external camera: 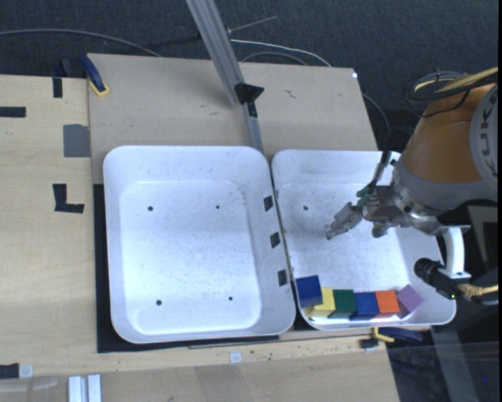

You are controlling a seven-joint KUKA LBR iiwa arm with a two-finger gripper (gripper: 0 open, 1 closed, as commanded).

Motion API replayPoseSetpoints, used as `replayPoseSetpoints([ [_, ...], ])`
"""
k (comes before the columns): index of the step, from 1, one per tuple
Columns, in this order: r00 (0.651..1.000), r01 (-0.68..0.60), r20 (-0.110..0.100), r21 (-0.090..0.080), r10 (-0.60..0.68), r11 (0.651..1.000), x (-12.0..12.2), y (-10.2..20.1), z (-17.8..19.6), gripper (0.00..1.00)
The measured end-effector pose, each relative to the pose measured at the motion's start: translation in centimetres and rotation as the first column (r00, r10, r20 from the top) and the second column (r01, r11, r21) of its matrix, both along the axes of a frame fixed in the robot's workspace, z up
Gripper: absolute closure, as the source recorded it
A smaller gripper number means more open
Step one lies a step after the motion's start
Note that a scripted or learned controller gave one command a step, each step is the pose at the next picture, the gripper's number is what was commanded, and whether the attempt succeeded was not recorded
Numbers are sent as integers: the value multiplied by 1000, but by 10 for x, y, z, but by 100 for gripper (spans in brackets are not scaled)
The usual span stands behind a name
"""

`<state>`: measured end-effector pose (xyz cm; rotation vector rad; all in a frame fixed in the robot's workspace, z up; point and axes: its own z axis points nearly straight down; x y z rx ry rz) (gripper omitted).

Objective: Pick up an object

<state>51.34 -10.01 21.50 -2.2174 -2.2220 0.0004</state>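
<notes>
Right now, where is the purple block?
The purple block sits in the right bin, at its near right corner, next to the orange block ending the row.

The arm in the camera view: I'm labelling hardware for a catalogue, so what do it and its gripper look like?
The arm is a bulky rounded body with a broad orange band above a grey wrist section. Dark lettering shows on a pale part at its upper right, too cut off to read. The gripper is small, grey metal, with slim fingers. Thin cables loop above the orange band, and a white bracket with a black fitting sits below the wrist.
</notes>
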Motion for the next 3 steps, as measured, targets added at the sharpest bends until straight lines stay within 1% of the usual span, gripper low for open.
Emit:
replayPoseSetpoints([
  [1,1000,2,0,-3,-2,1000,-5,-54,40,0],
  [2,1000,-4,6,-1,4,1000,4,-14,94,0],
  [3,1000,3,0,-4,-3,1000,11,-33,81,0],
])
